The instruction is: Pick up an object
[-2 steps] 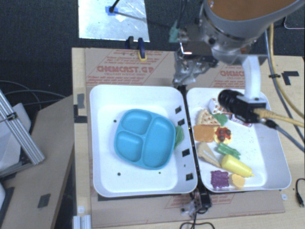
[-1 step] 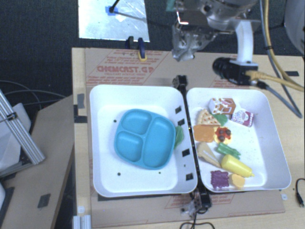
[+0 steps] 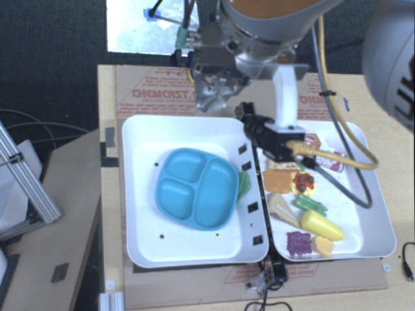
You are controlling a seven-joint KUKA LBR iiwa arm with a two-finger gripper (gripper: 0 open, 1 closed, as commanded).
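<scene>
Toys [image 3: 305, 209] below hand [image 3: 217, 96], apart

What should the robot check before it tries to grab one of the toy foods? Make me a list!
1. Toy foods are in the right bin to pick from: ok; yellow corn, purple grapes, green pepper.
2. Gripper is over a toy: not ok; it sits beyond the bins' far edge.
3. Gripper fingers ready to grab: cannot tell.
4. Yellow cable is out of the way: not ok; it crosses the right bin above the toys.
5. Blue plate lies flat in the left bin: ok.
</scene>
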